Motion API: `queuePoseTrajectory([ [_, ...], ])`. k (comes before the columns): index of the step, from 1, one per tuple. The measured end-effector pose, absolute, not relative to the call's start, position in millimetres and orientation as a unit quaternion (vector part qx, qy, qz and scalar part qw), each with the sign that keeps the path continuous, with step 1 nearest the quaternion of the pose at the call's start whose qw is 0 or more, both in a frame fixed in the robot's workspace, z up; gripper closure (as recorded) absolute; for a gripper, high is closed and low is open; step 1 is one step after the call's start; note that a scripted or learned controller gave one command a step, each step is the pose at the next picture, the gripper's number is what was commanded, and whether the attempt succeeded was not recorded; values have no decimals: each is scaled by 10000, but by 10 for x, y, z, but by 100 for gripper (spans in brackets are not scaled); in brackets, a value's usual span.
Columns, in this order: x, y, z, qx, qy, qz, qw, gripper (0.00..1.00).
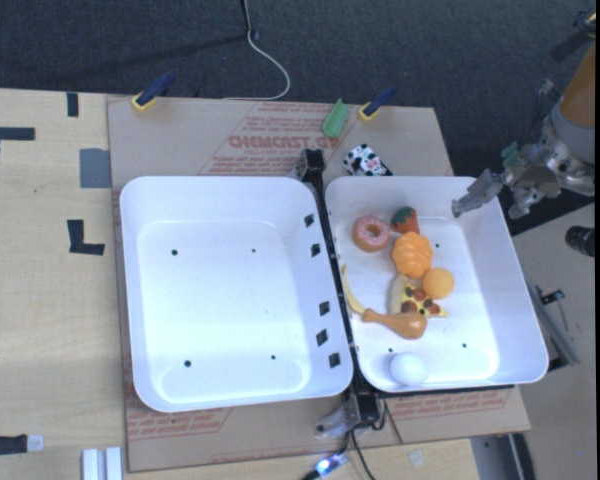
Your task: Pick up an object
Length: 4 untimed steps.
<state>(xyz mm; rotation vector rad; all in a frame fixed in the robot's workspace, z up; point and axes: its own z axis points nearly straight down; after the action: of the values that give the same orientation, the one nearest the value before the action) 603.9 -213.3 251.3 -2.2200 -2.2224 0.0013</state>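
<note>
From the overhead camera, the gripper point(488, 192) hangs over the upper right corner of the right bin point(500, 268), its fingers spread apart with nothing between them. The toys lie clustered toward that bin's middle and left, down and to the left of the gripper: a pink doughnut point(370, 233), an orange pumpkin point(412, 254), a small orange ball point(438, 283), a drumstick point(395, 321) and a white ball point(407, 368). The pumpkin looks the nearest target, so the arm would likely need to travel leftward and lower. The left bin point(140, 268) lies farther off.
</note>
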Motion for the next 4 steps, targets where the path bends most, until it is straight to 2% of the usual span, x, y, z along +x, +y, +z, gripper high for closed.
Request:
queuePoseTrajectory([
  [1, 5028, -2060, 1214, -7084, -7057, 43, 93, 0],
  [2, 4815, -2242, 852, -7076, -7066, 13, 20, 0],
  [3, 4834, -2234, 975, -7071, -7072, 7, 5, 100],
  [4, 4835, -2238, 847, -7069, -7073, 6, 7, 100],
])
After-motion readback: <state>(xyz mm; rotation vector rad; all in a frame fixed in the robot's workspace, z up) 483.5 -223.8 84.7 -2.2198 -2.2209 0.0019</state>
